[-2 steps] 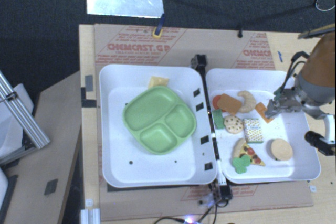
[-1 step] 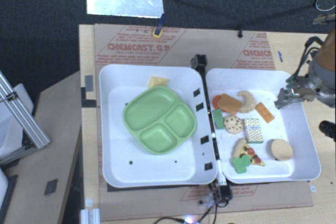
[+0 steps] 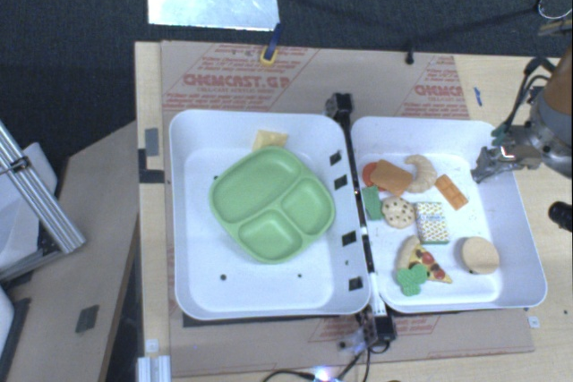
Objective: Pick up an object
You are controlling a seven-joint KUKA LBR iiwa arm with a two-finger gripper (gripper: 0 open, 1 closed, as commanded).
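— At the right bin's (image 3: 515,219) far right rim, what is the arm doing?

— Its gripper (image 3: 491,161) hangs over the rim with nothing between the fingers; whether they are spread or closed cannot be told.

— And the pieces to pick?

— Toy food lies in that bin: a croissant (image 3: 421,170), a cookie (image 3: 397,211), a pizza slice (image 3: 424,262), a round bun (image 3: 480,255). A green divided plate (image 3: 271,205) sits in the left bin (image 3: 192,192).

You can't see most of the arm (image 3: 557,116); the right edge cuts it off. The plate (image 3: 271,203) hides part of the yellow piece (image 3: 269,139).
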